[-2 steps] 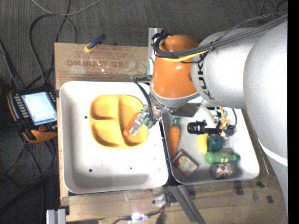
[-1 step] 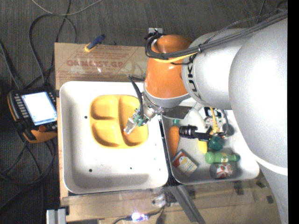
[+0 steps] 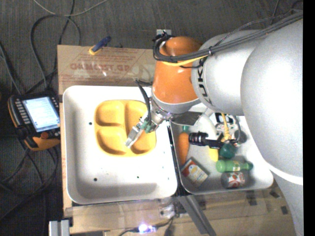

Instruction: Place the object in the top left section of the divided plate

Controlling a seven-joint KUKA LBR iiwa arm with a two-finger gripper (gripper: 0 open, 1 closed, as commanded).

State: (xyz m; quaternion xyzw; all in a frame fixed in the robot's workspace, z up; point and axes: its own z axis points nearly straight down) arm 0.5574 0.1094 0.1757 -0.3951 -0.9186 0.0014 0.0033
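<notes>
Grey arm (image 3: 256, 77) — orange band (image 3: 174, 73)

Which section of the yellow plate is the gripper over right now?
The gripper hangs over the lower right section of the divided plate, near the central ridge; the top left section, the target, lies up and left of it.

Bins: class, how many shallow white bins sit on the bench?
2. The left bin holds the yellow plate; the right bin holds mixed items and is partly hidden under the arm.
</notes>
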